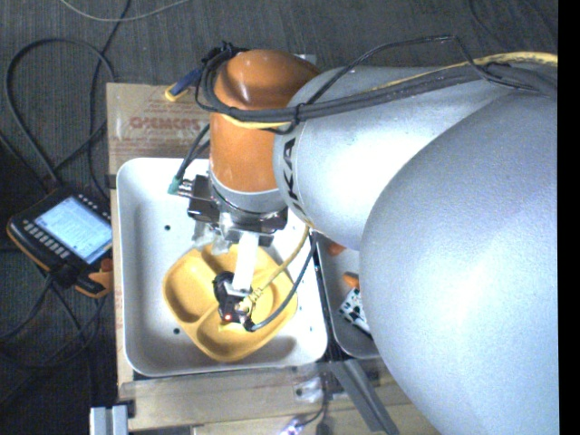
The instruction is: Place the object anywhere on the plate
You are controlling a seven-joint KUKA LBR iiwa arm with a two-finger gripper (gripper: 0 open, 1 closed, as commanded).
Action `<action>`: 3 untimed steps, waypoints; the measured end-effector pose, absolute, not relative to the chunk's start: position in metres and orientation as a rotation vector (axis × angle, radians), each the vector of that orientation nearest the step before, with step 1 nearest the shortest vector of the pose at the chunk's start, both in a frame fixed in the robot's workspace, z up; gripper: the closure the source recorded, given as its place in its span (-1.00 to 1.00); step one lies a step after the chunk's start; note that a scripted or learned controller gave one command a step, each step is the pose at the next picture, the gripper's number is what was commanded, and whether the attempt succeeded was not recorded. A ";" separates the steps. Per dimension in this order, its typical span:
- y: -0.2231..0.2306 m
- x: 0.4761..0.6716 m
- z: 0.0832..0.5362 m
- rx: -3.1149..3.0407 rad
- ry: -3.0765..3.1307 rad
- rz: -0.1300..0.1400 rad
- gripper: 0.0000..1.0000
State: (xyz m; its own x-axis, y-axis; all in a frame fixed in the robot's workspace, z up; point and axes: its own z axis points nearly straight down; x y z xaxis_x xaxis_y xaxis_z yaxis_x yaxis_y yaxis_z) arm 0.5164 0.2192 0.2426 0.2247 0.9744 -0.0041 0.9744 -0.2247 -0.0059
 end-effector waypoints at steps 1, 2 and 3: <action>0.168 0.511 0.282 -2.489 -1.920 0.008 1.00; 0.183 0.540 0.319 -2.310 -2.134 0.007 1.00; 0.191 0.483 0.293 -2.367 -2.067 0.010 1.00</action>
